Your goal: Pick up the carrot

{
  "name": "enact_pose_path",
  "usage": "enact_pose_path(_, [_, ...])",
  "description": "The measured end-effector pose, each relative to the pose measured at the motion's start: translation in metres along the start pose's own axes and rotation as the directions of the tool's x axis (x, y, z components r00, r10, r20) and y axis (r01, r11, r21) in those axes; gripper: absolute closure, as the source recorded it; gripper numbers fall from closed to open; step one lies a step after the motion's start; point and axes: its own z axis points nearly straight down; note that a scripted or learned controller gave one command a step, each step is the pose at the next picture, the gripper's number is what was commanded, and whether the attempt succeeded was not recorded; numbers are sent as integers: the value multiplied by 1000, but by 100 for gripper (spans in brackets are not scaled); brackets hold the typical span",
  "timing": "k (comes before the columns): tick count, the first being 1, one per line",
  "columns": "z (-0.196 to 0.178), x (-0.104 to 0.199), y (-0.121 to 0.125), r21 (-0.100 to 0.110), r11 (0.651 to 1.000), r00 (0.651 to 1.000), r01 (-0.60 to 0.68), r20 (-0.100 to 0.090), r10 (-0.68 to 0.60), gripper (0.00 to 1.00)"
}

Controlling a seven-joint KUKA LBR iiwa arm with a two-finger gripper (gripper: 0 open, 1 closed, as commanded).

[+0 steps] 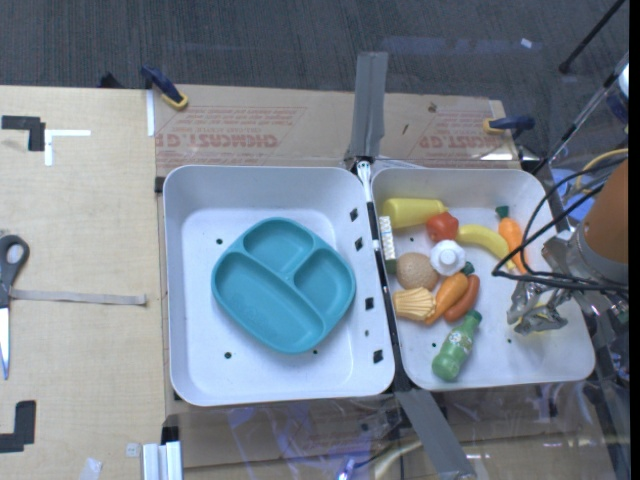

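Nearest, a green bottle [455, 346] is lying at the front of the right bin [520, 370]. Behind it the gripper [535, 308] is hanging low, probably lining up on the carrot [510, 240], which is resting beside the banana [482, 238]; whether it is spread or closed, I cannot tell.

A: Bench [80, 368], what's sitting on it?
B: Two white bins, left bin [180, 298] & right bin [570, 353], touching. Scissors [8, 288] at far left edge. Cardboard [260, 133] behind bins.
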Motion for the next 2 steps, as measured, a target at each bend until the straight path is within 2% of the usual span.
enact_pose_path(1, [11, 7, 9, -6, 944, 944, 329, -4, -329, 100])
enact_pose_path(2, [11, -8, 51, -9, 904, 904, 428, -3, -428, 100])
